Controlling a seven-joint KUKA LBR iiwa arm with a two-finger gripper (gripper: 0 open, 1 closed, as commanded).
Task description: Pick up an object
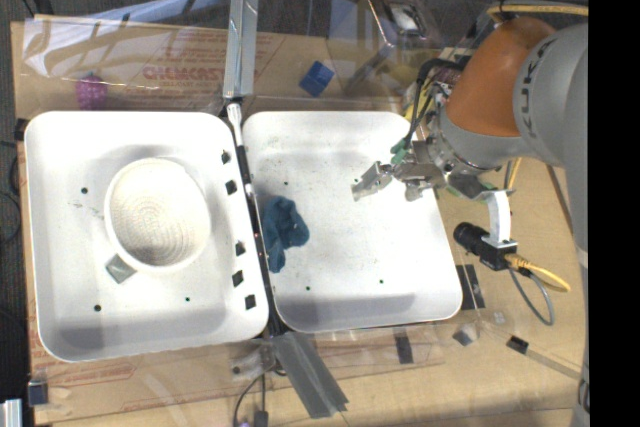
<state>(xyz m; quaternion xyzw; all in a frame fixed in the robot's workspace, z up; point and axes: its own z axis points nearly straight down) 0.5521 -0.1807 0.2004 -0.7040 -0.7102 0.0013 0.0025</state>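
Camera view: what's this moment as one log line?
gripper over right bin | blue cloth at bin's left wall, apart from gripper

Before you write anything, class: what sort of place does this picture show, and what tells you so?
Probably a robotics lab bench for grasping trials: a grey-and-orange robot arm reaches over the right bin beside the left bin, both white, holding a blue cloth and a pale domed object.
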